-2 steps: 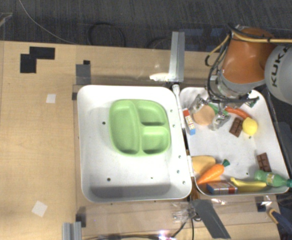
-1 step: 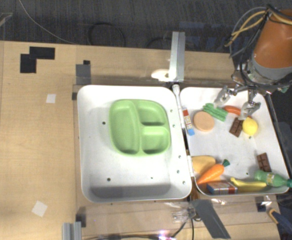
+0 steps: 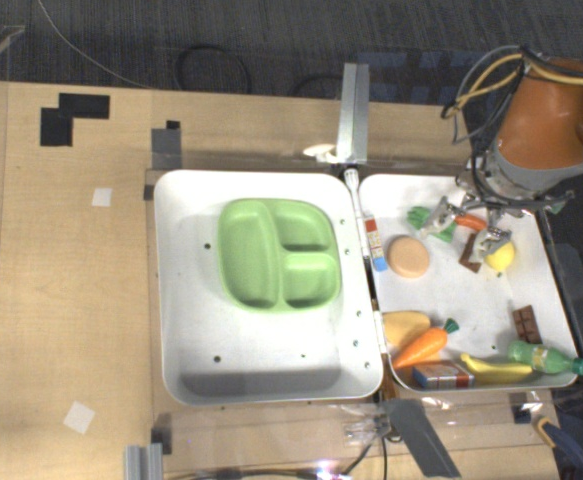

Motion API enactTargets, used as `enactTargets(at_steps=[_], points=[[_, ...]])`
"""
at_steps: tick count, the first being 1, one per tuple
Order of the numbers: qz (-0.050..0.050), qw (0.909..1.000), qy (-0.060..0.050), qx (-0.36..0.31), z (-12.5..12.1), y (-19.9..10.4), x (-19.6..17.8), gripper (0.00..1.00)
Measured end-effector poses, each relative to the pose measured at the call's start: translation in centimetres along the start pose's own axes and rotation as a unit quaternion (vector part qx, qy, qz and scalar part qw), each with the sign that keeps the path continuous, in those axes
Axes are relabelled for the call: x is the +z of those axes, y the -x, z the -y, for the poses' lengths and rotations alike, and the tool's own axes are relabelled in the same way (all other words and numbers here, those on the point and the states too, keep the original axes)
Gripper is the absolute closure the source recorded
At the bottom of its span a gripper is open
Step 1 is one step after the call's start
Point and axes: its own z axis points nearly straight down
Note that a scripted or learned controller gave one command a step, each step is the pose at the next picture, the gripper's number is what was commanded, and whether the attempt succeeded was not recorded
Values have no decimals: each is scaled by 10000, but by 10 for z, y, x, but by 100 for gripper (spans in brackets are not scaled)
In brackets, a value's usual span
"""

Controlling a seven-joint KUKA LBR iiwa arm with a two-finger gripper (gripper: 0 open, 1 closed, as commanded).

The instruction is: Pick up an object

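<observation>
A: Where is the end effector point(image 3: 476, 226) right now?

B: Low over the far right corner of the right bin point(image 3: 556, 298), among the toy food. Its metal fingers stand apart, with a small orange piece point(image 3: 470, 223) lying between them; nothing looks clamped. I cannot tell whether the tips touch it.

A: So what would it pick?

B: My guess is that orange piece, or one of its neighbours: a small green piece point(image 3: 419, 215) to the left, a brown block point(image 3: 470, 256) and a yellow lemon point(image 3: 501, 256) just beside it on the near side. A round tan biscuit point(image 3: 408, 257) sits a little further left.

A: How will those handle?

B: Probably light, stiff plastic with smooth skins, so they may slip or skid on the bin floor. I'd close across the narrow width of the orange piece, near its middle. The lemon's curve would likely squirt out.

A: And the left bin point(image 3: 186, 348)?

B: It holds a green divided tray point(image 3: 276, 253), well apart from the arm.
</observation>
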Motion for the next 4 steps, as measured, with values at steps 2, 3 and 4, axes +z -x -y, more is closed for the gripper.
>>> enactTargets(at_steps=[2,3,4], points=[[-16,9997,12,245,-162,-41,8,0],[-17,9824,49,-1869,-160,-65,-1,0],[8,9907,0,-1362,-61,9,12,0]])
